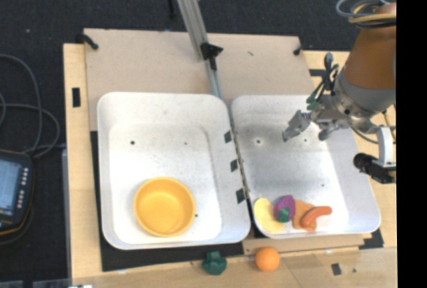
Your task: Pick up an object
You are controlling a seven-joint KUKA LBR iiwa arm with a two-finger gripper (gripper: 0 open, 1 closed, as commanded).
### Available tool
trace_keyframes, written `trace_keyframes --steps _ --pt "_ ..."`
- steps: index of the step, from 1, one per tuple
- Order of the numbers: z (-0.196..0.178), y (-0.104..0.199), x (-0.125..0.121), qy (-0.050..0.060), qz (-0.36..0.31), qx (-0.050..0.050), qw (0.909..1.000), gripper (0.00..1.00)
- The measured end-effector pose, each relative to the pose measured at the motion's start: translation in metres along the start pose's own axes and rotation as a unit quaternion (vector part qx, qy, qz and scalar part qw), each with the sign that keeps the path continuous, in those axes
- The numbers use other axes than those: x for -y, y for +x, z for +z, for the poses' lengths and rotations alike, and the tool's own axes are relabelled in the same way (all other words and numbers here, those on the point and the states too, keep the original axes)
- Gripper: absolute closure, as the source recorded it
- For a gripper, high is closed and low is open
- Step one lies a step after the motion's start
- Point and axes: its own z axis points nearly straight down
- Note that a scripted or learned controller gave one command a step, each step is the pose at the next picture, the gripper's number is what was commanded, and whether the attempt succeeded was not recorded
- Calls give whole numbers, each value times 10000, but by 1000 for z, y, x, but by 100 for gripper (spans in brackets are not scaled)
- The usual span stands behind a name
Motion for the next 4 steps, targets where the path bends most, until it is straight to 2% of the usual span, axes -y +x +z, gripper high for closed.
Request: trace_keyframes --steps 1,2,4 --pt "0 0 0 0 5 -1 10000 0" --pt "60 3 -4 33 20 3 10000 0" --pt "144 2 -11 4 25 6 10000 0"
